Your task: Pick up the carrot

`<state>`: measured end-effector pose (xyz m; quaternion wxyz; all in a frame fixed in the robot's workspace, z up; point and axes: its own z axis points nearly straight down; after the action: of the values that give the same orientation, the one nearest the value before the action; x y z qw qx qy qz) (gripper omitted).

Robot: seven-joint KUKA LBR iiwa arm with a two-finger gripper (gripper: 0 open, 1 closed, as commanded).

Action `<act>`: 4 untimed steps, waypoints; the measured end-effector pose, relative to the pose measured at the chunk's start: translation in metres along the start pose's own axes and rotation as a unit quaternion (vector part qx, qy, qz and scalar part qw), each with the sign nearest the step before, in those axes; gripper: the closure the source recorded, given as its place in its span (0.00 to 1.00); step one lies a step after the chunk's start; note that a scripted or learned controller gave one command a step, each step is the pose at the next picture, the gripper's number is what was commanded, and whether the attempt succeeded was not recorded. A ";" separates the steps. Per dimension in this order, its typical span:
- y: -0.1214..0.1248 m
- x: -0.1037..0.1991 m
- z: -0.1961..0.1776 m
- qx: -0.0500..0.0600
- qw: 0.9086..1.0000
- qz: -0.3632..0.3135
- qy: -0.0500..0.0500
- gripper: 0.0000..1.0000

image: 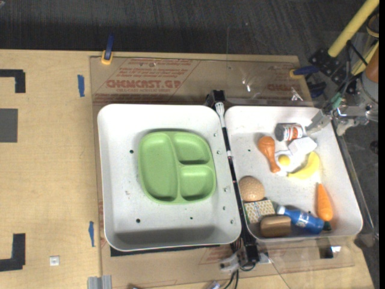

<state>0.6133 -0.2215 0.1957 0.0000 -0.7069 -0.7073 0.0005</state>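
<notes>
lying along the right wall of the right bin [352, 188], toward its near end: the carrot [324, 201], orange, long axis running roughly front to back, untouched and clear of the arm.

right bin, further contents:
- blue bottle [302, 219] on its side at the near edge, just left of the carrot's lower tip.
- brown block [275, 225], touching the bottle's left end.
- patterned sponge-like square [258, 209], just above the brown block.
- tan rounded item [252, 188], near the divider between the bins.
- orange drumstick-shaped toy [269, 151], upper middle of the bin.
- yellow banana [306, 167], curved, right of the drumstick.
- white carton-like piece [301, 147], resting above the banana.
- small can [287, 131] with red and white label, on its side near the far wall.

left bin [114, 161]: green divided tray [177, 166], three compartments, sitting centred.

gripper [317, 123]: at the far right corner of the right bin, angled down toward the can and carton, well apart from the carrot. whether its grip is released or clenched cannot be told; nothing is seen caught in it.

bench [48, 161]: brown board with blue tape marks.
</notes>
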 end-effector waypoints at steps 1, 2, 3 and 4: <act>-0.045 -0.001 0.065 0.001 0.995 -0.097 0.001 0.00; -0.114 0.032 0.100 0.002 0.990 -0.144 0.002 0.00; -0.130 0.049 0.107 -0.007 0.993 -0.117 -0.005 0.00; -0.130 0.014 0.107 -0.006 0.959 -0.282 -0.001 0.00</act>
<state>0.4836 -0.2073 0.0888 -0.0049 -0.4788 -0.8779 -0.0027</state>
